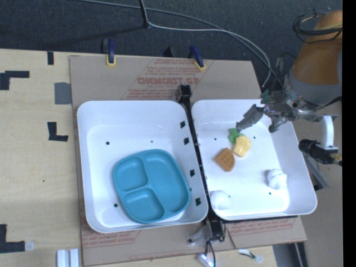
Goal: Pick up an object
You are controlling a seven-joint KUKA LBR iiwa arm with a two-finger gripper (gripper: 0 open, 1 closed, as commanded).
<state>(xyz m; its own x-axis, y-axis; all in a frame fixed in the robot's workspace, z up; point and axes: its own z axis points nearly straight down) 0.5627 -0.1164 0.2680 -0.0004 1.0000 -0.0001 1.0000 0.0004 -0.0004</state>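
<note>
My gripper (pixel 258 121) hangs over the right bin (pixel 295 204) with its jaws spread and nothing between them, so I judge no grasp is made yet. Just below the left jaw tip lies the yellow corn toy (pixel 242 146) with its green end, the likeliest pick; the brown waffle piece (pixel 225 160) sits just beyond. The left bin (pixel 89 115) holds a blue divided plate (pixel 150 185), both on cardboard (pixel 161 79)
</note>
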